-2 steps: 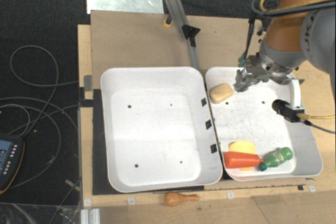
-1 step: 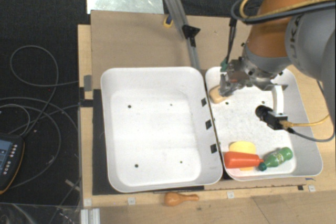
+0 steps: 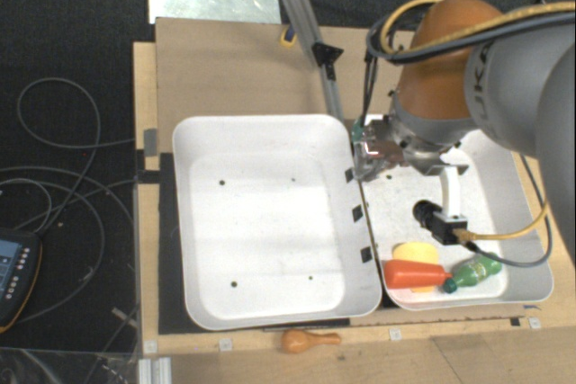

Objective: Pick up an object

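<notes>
- a small orange piece (image 3: 310,339) is lying on the desk (image 3: 225,67), outside both bins.
- the red carrot (image 3: 414,274), yellow lump (image 3: 418,252) and green bottle (image 3: 470,274) are crowding the right bin's (image 3: 400,211) near edge, so you're risking a slip between them.
- the tool (image 3: 373,148) is hovering well behind them, beside the bins' shared rim; you cannot tell whether it's clenched.

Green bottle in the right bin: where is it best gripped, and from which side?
The green bottle is probably best taken at its wider body, from straight above, closing across its width. It lies on its side, with its narrow cap end against the orange block and the bin's front wall close beside it, so a sideways approach looks blocked.
</notes>
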Robot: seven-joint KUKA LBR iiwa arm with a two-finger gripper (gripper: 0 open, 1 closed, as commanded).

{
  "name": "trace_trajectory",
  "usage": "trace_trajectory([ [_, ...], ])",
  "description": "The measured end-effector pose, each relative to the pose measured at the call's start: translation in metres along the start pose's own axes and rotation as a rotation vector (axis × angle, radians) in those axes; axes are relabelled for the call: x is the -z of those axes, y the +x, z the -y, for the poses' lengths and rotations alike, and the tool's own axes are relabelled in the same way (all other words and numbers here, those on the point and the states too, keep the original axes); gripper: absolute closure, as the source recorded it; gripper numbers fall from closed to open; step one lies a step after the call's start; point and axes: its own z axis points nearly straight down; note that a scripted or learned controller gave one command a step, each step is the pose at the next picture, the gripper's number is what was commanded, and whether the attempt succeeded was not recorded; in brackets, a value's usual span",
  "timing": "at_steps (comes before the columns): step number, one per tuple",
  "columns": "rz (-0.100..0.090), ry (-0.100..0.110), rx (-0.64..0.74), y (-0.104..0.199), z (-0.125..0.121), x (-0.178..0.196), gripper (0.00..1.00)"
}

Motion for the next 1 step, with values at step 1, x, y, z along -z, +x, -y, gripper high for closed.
trace_trajectory([
  [1, -0.001, 0.0, 0.002, 0.0611, 0.0208, 0.0025, 1.0],
])
